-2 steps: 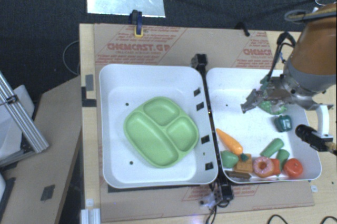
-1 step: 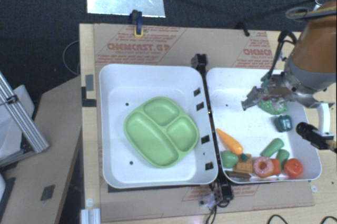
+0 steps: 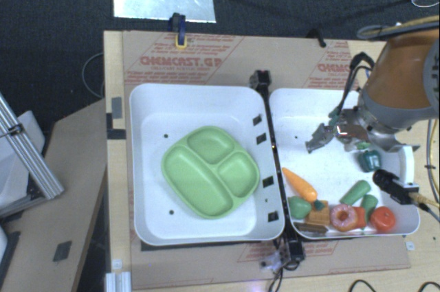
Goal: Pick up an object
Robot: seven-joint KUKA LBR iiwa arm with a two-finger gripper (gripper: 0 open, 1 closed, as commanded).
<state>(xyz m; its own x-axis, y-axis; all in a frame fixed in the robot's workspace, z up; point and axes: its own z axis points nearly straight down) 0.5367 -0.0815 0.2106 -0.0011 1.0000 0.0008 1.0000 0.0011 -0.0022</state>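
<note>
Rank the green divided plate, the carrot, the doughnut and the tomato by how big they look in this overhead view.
1. Green divided plate, by far the largest.
2. Carrot.
3. Doughnut and tomato look about alike; I would not rank one above the other.

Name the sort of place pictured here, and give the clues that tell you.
Most likely a robotics lab bench for pick-up trials: a robot arm reaches over two white bins, one holding a green divided plate, the other toy food such as a carrot and a doughnut.
</note>
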